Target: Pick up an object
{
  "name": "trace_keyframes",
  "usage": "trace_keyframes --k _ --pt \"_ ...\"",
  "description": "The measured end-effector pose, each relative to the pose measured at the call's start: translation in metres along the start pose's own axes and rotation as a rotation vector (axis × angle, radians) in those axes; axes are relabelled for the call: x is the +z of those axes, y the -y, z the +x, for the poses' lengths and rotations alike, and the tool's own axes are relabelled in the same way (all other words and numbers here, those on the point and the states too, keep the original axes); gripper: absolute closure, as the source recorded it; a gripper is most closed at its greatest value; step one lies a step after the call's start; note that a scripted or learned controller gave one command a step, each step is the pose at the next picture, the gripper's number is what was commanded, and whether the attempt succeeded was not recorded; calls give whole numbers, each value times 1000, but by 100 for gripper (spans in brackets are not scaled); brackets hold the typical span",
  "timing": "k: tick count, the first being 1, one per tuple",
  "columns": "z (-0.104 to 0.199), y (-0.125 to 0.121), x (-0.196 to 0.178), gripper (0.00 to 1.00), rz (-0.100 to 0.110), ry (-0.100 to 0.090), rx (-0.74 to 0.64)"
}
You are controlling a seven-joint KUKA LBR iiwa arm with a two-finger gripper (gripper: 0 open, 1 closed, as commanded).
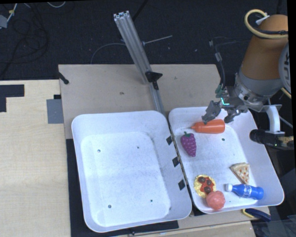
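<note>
Gripper [221, 111] spread wide, poised at the far end of the right bin [263, 156], holding nothing. Carrot [208, 127] directly beneath, just toward the camera, long axis running left-right across the bin. Probably a short descent to straddle it.

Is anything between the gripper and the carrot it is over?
Nothing visible. The gripper hangs right above the carrot at the far end of the right bin; the grapes lie nearer, to the side.
</note>
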State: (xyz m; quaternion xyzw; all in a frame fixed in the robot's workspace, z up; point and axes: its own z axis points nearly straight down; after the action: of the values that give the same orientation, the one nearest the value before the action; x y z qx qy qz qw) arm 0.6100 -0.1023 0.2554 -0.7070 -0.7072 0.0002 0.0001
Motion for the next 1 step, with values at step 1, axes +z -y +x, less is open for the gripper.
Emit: trace_keyframes --k 1 --pt "0 0 0 0 0 0 0"
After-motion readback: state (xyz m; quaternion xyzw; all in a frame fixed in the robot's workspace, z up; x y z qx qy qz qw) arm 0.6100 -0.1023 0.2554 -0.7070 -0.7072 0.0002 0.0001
